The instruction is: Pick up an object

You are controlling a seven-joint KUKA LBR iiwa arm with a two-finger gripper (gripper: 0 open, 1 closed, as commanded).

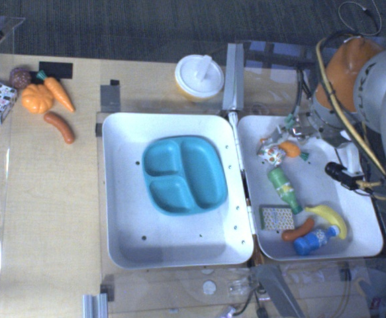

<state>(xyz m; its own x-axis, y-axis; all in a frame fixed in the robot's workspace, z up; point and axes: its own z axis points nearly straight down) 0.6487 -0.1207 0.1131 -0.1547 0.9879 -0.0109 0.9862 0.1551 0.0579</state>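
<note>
Carrot (290, 150), a small orange toy, lies in the right bin (371, 240) at its far end, touching a crumpled silvery wrapper (270, 152). Just beyond the carrot hovers the gripper (297, 126) (blurred; I cannot tell its state). This looks like the approach step, nothing lifted yet. Next, I judge, it must descend over the carrot, clear of the green bottle (283, 187) nearer the camera.
</note>
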